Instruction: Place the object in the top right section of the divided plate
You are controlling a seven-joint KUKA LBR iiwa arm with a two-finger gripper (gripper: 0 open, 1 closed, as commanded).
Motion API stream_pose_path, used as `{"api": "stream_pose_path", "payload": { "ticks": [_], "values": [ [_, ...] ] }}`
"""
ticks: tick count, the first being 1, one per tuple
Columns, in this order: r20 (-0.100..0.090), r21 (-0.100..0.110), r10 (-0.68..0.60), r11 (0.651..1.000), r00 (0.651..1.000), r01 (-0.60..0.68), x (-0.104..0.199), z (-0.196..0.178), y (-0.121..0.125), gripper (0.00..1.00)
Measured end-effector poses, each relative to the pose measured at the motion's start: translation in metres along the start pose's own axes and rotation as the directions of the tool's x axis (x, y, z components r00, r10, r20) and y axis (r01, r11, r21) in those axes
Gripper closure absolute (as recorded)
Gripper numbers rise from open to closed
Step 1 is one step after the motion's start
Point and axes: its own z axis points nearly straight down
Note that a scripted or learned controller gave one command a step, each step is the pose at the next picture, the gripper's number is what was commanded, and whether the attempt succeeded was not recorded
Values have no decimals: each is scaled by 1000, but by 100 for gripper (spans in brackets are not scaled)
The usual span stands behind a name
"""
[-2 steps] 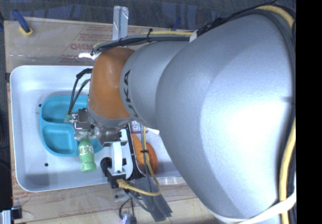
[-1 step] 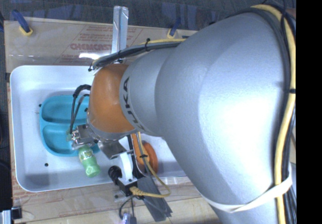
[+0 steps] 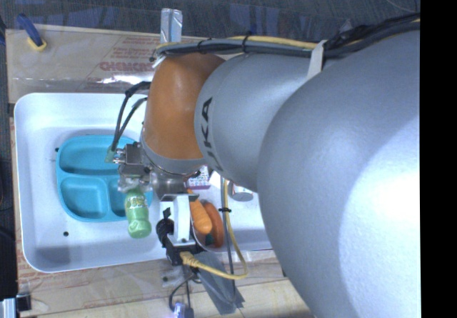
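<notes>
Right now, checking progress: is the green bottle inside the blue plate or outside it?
Cannot tell. The green bottle overlaps the blue plate's lower right edge; whether it rests there or hangs above is unclear.

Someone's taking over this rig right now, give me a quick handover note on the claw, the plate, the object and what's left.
Claw: over the left bin, at the right edge of the blue divided plate; whether it is open or shut can't be made out.
Object: a green bottle-shaped thing sits just below the claw, at the plate's lower right edge. A real grip can't be confirmed.
Also there: an orange item further right, under the arm.
Done: nothing visible in the plate's top right section.
Left: confirm the grip, then set the object in the top right section.
</notes>
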Motion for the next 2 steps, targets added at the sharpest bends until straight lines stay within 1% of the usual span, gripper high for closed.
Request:
{"api": "stream_pose_path", "payload": {
  "ticks": [1,2],
  "values": [
    [1,6,-188,982,982,188,36,35,-5,100],
    [1,0,-610,792,792,610,-41,-12,41,100]
  ]
}}
